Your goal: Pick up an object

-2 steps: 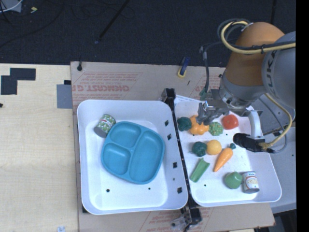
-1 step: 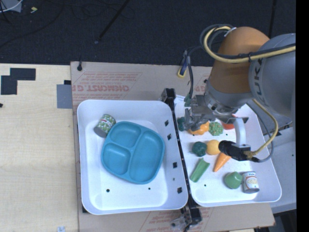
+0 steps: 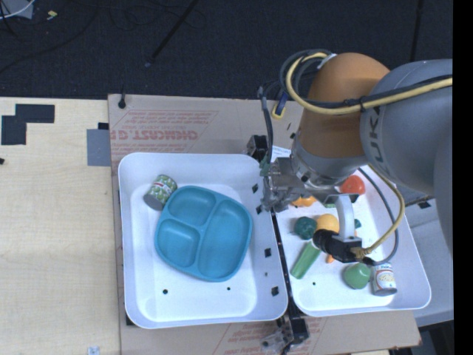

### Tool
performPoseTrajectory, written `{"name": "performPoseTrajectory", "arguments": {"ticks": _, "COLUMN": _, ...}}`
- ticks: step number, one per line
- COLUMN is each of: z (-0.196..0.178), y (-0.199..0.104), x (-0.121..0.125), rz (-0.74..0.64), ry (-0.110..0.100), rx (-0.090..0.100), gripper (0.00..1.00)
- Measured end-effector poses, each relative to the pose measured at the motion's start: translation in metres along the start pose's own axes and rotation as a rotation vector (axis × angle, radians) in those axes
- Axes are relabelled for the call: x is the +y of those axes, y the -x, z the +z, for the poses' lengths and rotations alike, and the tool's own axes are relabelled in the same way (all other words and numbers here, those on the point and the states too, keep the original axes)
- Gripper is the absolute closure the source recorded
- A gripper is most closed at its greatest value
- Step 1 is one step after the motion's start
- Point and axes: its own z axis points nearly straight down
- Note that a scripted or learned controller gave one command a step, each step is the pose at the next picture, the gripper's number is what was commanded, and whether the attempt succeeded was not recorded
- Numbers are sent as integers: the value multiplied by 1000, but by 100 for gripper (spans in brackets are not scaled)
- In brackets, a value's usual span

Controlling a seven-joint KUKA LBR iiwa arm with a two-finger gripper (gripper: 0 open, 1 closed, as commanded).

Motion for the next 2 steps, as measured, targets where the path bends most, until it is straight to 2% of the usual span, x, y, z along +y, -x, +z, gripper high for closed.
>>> {"name": "performPoseTrajectory", "arguments": {"ticks": 1, "z": 5, "y": -46, "x": -14, "rz": 0, "ry": 0, "rx": -1, "gripper": 100}}
{"name": "performPoseTrajectory", "arguments": {"ticks": 2, "z": 9, "y": -60, "x": -24, "rz": 2, "ry": 0, "rx": -2, "gripper": 100}}
